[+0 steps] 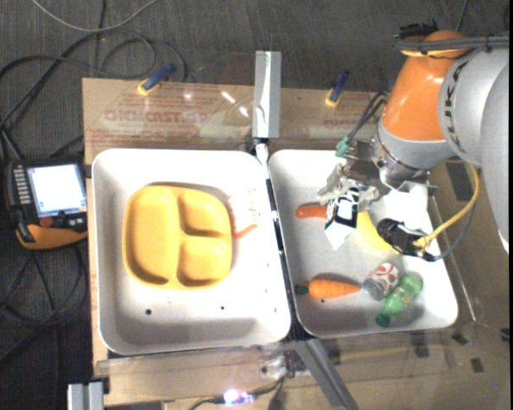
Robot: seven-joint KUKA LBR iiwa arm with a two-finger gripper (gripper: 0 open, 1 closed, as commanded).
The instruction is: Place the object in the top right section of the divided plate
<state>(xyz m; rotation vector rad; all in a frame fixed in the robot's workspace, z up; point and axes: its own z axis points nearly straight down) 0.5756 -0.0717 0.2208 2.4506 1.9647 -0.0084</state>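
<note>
Status at this frame: my grey arm with the orange band [423, 92] was reaching in from the right, over the right-hand shallow white bin [445, 310]. My two-finger gripper [346, 207] hung low above that bin's upper middle. Black-and-white hardware clutters that spot, so I couldn't tell how the gripper was set, and I saw nothing clearly pinched in it.

Right bin contents: a small orange carrot-shaped toy [311, 212] just left of the gripper, possibly touching it, too close to call. A larger orange carrot toy with a green stub [332, 289] lay near the bin's front edge. A green plastic bottle lying on its side [400, 297] and a small round patterned can [381, 278] sat together at the front right. A pale yellow flat piece [374, 231] lay partly under my wrist; couldn't identify it.

The yellow divided plate with rounded corners [181, 236] sat in the left-hand white bin [111, 314], well apart from the gripper. Its top right section [203, 216] held nothing. A thin orange-and-white scrap [244, 220] lay just beside the plate's right rim, not in the section.

My read: task was at the pick stage, nothing delivered. The target was most likely the small carrot next to the gripper, but that was a guess. Left to do: secure the grasp, lift, cross the wall between the bins, lower over the top right section, release.
</note>
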